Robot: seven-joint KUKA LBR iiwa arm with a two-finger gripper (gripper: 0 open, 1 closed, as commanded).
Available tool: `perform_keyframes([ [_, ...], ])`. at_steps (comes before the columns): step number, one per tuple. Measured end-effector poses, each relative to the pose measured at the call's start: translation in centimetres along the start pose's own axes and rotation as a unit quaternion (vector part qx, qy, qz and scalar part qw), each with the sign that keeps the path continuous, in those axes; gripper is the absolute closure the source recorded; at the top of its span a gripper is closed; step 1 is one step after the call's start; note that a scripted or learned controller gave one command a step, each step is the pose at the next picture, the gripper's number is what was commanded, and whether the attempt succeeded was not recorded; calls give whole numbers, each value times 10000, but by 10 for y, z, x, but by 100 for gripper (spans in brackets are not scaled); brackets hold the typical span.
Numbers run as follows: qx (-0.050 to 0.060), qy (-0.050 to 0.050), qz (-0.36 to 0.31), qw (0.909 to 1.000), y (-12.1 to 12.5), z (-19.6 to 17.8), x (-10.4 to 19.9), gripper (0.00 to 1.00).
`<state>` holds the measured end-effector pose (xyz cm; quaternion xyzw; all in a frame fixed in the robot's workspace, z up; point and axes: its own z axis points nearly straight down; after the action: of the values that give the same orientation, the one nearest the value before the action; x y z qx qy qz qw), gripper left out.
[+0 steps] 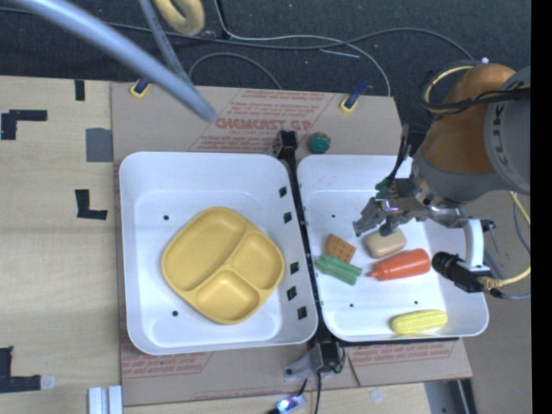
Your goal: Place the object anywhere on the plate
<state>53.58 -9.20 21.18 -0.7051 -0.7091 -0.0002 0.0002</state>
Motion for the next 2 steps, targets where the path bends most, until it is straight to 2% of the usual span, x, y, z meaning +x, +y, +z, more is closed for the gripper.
perform_keyframes([
  [1, 10, -1, 6, 10000, 12, 5, 51, 100],
  [2, 2, 3, -6, 10000, 43, 5, 104, 100],
])
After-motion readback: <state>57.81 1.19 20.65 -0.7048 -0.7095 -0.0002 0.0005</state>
